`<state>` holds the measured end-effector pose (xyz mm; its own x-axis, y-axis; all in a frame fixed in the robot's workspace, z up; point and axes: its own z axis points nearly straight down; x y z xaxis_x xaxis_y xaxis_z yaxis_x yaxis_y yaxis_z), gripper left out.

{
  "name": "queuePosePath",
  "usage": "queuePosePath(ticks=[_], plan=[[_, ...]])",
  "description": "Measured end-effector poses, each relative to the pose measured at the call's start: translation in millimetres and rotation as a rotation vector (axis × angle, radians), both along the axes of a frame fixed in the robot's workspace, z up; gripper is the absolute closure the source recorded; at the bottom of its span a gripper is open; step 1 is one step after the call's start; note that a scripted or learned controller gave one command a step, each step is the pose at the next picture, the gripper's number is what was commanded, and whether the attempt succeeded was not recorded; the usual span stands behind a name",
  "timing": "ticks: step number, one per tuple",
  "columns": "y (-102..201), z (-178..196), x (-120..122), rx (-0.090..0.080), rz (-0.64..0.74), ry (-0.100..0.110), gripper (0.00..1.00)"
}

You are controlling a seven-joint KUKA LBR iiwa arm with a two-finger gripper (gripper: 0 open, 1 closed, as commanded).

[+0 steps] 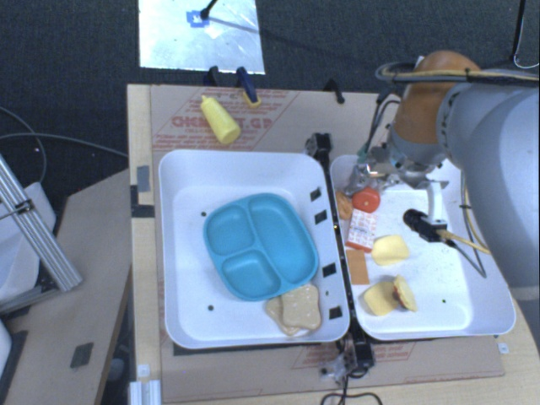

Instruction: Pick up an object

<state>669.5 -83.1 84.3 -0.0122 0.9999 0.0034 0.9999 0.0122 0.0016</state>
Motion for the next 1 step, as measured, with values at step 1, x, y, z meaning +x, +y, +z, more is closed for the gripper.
queuePosePath(ticks=[1], plan=[[66.0, 107.8, 1.4, -0.001, -0.001, -0.01, 1.0]])
